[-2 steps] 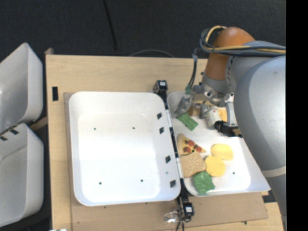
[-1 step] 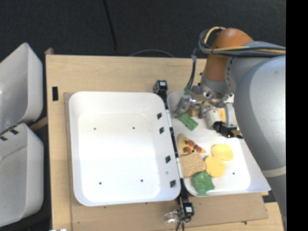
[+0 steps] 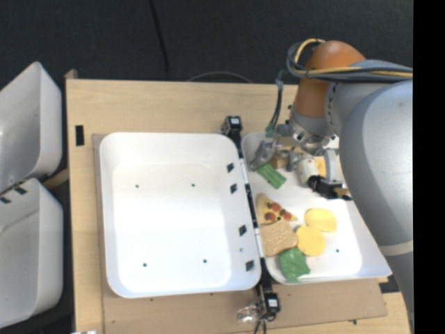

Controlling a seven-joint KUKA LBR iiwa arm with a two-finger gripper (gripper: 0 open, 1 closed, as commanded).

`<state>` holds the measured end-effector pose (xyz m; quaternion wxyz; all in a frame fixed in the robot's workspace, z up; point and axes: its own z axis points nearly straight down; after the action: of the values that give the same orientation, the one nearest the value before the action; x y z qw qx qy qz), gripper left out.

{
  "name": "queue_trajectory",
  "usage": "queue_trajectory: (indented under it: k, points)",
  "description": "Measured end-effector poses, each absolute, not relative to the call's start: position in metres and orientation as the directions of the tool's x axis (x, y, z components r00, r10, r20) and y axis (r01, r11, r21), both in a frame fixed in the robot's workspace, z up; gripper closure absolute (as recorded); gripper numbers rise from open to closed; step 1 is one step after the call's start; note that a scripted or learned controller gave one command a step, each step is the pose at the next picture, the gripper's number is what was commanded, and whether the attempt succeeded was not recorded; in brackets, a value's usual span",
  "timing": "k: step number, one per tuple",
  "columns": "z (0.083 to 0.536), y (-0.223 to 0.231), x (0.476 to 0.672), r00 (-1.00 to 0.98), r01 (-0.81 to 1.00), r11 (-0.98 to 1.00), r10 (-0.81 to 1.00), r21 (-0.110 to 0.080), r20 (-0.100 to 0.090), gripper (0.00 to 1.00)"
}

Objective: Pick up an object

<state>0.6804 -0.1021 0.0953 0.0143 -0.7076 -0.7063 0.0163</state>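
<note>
My gripper hangs low over the far left corner of the right bin, just above a green block. Nearer the front of that bin lie a pizza slice, a piece of toast, two yellow rounds and a green leafy piece. A small orange item sits partly hidden under the wrist. Nothing is visibly held between the fingers.
The left bin is a wide white tray beside the right one, split from it by a hinged rim with black clips. The grey arm covers the right side. White chair backs stand at the far left.
</note>
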Motion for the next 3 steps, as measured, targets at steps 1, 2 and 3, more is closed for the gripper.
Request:
queue_trajectory:
  k: [1, 2, 3]
  points:
    - [0.106, -0.104, 0.680, -0.004, 0.999, 0.003, 1.000, -0.045, -0.005, 1.00]
    - [0.208, -0.056, 0.687, -0.006, 1.000, 0.006, 1.000, 0.011, 0.001, 1.00]
    - [0.211, -0.023, 0.690, -0.005, 1.000, 0.005, 1.000, 0.002, 0.000, 1.00]
